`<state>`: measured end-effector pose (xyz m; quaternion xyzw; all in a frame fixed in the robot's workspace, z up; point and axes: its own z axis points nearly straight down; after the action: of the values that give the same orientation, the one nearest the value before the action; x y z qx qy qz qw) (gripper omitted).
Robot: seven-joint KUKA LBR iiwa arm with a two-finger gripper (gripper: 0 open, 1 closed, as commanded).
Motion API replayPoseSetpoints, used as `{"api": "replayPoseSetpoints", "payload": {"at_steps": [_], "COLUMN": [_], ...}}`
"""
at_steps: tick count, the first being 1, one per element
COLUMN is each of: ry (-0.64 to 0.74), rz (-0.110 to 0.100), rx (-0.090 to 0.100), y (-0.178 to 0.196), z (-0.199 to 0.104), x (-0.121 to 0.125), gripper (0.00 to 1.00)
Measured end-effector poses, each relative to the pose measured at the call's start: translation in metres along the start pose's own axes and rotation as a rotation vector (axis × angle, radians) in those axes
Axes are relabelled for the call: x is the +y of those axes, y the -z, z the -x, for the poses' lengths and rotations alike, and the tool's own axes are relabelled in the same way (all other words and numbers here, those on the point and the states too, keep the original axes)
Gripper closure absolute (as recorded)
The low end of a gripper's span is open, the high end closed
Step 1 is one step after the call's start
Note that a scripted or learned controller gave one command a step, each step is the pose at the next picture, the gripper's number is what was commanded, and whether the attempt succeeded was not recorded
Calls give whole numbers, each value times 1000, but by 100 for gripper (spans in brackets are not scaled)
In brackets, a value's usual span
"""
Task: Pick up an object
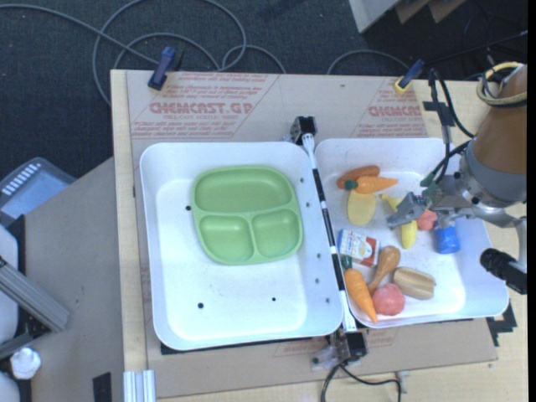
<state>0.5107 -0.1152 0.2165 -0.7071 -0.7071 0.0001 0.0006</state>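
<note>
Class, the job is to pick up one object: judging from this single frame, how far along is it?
Done: the arm has reached into the right bin and the gripper sits low among the toy food. In hand: it is beside the yellow piece and the pink piece, but nothing is visibly lifted. Left: securing a grasp and raising one object. The green tray lies in the left bin.

Floor: dark carpet point(75, 115), with pale cables point(172, 19) looped across it at 11 to 12 o'clock. Bench top: brown board point(251, 99) printed with red lettering, held by blue clamps point(162, 67) at 11 and 1 o'clock. Grey equipment point(33, 249) stands at 9 o'clock. Lighting is even.
</note>
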Motion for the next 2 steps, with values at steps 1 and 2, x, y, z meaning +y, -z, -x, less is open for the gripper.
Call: {"api": "replayPoseSetpoints", "payload": {"at_steps": [1, 2], "ry": [-1, 0], "rz": [-1, -1], "rx": [0, 0], "y": [-68, -132], "z": [44, 44], "x": [17, 46], "gripper": [0, 0]}}
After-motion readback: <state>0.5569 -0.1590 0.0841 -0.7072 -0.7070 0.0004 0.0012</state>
